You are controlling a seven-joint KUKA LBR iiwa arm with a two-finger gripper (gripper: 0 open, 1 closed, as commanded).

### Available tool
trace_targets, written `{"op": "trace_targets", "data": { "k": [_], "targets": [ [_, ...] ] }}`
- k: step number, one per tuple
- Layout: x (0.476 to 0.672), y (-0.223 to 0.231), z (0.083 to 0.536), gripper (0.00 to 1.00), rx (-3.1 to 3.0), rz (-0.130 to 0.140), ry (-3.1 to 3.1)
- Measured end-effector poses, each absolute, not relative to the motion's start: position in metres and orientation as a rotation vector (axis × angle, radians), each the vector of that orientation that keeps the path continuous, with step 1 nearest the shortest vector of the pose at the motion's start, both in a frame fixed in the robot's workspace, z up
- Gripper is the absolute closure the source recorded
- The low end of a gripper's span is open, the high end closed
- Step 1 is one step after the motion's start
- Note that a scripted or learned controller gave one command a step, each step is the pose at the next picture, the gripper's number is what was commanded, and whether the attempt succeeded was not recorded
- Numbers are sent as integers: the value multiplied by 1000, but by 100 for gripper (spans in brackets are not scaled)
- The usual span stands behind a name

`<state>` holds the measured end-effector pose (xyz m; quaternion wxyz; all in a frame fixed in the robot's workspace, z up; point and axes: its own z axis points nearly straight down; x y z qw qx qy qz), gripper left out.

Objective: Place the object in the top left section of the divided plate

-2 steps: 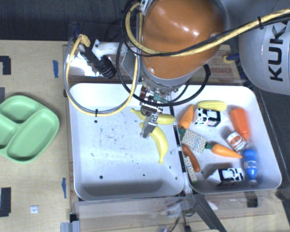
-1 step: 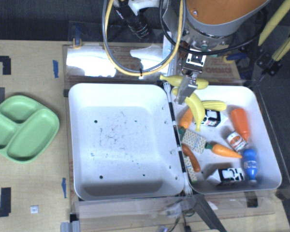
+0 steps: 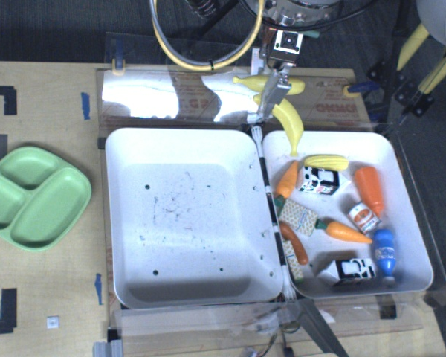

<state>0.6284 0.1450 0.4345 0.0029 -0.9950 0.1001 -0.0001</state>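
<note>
From above, the gripper (image 3: 271, 95) hung over the rear rim where the two white bins met, its fingers pinched on a yellow banana (image 3: 288, 122) that curved down from them toward the right bin (image 3: 409, 199). The banana was lifted, its lower tip over that bin's back left corner. The green divided plate (image 3: 34, 197) lay on the wooden bench well to the left of the left bin (image 3: 182, 214), with nothing in its sections. In the right bin lay a second, smaller yellow piece (image 3: 325, 161), two orange carrots (image 3: 288, 178) (image 3: 344, 231), an orange-red bottle (image 3: 367, 187), a small can (image 3: 364, 216), a blue bottle (image 3: 385, 251) and two black-and-white boxes (image 3: 319, 179) (image 3: 354, 269).
</note>
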Motion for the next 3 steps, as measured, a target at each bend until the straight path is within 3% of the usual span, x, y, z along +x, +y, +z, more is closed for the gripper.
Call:
{"op": "trace_targets", "data": {
  "k": [1, 2, 3],
  "targets": [
    [532, 150, 429, 100, -3124, 6, 315],
    [604, 173, 407, 100, -3113, 1, 380],
    [520, 158, 435, 100, -3117, 6, 379]
  ]
}}
